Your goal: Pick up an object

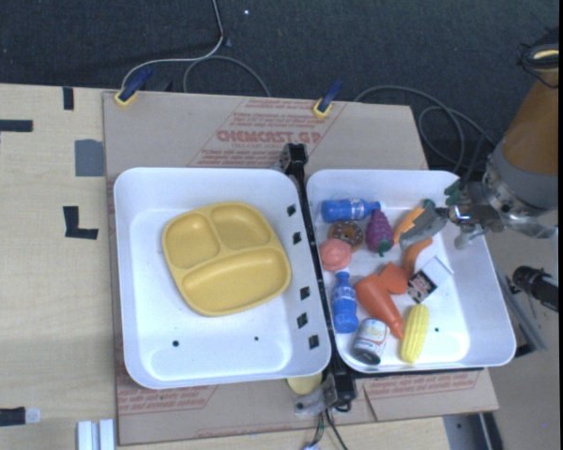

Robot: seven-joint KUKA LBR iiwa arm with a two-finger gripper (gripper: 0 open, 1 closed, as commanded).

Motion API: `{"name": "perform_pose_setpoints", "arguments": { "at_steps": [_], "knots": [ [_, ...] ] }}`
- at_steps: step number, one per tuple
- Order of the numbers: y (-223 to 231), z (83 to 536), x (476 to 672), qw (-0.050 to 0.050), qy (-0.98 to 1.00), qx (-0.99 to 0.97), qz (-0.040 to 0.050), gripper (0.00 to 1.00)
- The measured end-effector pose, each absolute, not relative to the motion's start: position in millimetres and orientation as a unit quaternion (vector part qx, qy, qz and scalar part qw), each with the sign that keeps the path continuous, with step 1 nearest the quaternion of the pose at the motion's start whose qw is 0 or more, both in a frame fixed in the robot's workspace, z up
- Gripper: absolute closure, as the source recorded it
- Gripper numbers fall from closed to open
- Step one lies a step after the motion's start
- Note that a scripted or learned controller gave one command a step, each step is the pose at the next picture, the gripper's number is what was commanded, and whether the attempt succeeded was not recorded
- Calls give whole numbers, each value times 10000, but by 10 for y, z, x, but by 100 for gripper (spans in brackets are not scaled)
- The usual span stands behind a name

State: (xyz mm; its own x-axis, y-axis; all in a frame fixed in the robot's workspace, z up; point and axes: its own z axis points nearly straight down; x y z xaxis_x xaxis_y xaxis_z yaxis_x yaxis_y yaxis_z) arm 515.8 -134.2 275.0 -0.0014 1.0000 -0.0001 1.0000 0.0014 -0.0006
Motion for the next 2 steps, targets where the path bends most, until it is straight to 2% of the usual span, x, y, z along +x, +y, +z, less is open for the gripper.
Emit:
{"name": "perform_pose_setpoints", "arguments": {
  "at_steps": [1,2],
  "knots": [
    [-1068,1675,5220,54,-7078,-7064,33,0],
    [-941,824,5219,-27,-7077,-7065,0,0]
  ]
}}
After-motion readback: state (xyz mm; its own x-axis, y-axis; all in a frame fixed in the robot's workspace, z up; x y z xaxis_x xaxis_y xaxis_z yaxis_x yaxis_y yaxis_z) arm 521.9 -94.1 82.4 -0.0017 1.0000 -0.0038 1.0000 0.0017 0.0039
